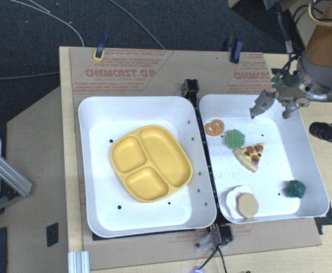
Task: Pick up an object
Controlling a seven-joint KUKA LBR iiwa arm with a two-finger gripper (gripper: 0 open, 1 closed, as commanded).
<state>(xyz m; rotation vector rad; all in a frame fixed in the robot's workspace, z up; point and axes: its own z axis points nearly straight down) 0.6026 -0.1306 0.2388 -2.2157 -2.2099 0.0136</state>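
Nearest you, at the front rim of the right bin (311,152), sits a round tan biscuit (247,204) on a white disc (234,197), matte and flat-topped. Right of it, a small dark-green lump (294,189), rough-surfaced, lies close to the bin's right wall.

Your gripper (274,107) hangs over the far part of the right bin, its two grey fingers spread wide apart with nothing between them.

Below and left of the jaws you find:
- a pretzel (214,127), small, brown, looped, near the bin's left wall;
- a broccoli floret (233,137), green, knobbly, rounded, just beside the pretzel;
- a pizza slice (250,155), wedge-shaped, pale crust, red-dotted topping, touching or nearly touching the broccoli.

Directly under the jaws the bin floor is bare, smooth white plastic; open floor also runs between the pizza slice and the right wall.

Far left of the jaws, the left bin (92,169) holds a yellow tray (150,162), glossy, rounded, with three compartments, set at a slant, with white floor around it on all sides.
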